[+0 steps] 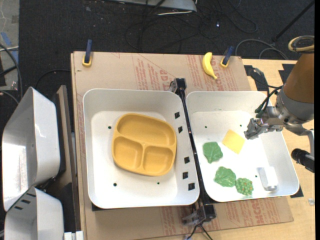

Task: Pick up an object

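Observation:
The right bin (215,196) holds a yellow wedge like cheese (233,141), two green leafy pieces (212,152) (225,176), a green bumpy cluster (244,186) and a small white block (268,177). My gripper (252,130) hangs over the right bin's upper right part, just right of and above the yellow wedge. Nothing shows between its fingers. The orange band of the arm (303,79) rises at the right edge.
The left bin (95,134) bears a yellow divided tray (144,144). A yellow banana (209,65) lies on the cardboard behind the right bin, by a blue clamp (227,56). White containers (27,139) stand at the far left.

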`<state>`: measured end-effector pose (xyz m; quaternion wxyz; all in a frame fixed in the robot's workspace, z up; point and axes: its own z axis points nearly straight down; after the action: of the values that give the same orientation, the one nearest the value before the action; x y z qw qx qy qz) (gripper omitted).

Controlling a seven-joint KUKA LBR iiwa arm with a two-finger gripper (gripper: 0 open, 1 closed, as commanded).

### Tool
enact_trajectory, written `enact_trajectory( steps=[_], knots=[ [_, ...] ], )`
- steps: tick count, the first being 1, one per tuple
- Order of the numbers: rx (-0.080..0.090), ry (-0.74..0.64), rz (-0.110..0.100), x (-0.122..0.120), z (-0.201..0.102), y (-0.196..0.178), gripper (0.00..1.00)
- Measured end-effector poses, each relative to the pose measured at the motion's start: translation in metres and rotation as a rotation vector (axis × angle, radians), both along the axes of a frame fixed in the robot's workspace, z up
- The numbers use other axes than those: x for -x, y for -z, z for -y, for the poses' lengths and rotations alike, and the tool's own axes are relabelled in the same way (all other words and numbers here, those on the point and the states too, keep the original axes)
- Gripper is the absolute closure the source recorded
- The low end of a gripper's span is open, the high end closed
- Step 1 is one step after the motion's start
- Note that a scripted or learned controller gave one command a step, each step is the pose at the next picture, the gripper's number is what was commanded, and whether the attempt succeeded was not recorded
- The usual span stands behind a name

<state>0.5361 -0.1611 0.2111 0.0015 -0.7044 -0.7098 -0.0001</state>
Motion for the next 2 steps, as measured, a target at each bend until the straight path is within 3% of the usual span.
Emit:
enact_trajectory(
  steps=[2],
  knots=[
    [0.001, 0.002, 0.001, 0.008, -0.094, -0.005, 1.00]
  ],
)
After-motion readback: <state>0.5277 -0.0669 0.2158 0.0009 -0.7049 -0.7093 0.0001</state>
